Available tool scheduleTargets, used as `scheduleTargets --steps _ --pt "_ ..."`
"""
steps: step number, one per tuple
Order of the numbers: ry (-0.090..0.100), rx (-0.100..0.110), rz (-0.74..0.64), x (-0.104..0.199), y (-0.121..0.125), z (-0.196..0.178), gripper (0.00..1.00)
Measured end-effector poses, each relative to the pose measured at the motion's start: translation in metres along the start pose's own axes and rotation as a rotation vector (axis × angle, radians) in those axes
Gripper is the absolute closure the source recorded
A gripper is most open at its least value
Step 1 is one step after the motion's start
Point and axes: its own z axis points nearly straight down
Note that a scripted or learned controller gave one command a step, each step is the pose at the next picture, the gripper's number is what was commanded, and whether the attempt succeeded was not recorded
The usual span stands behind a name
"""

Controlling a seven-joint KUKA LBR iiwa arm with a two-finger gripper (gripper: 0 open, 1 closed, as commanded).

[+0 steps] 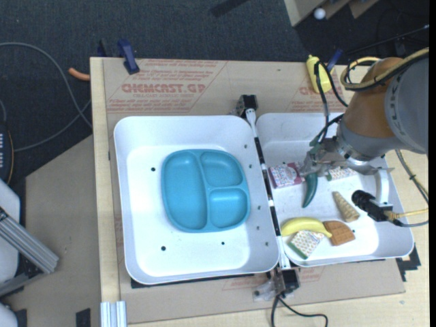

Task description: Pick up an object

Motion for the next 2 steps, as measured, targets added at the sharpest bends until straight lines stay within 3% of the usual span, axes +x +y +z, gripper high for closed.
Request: scheduleTargets --steps 1,2 --pt "0.003 0.012 0.0 0.024 -0.009 -0.016 1.0" --pt "0.005 0.01 0.0 0.092 0.013 -0.091 1.0"
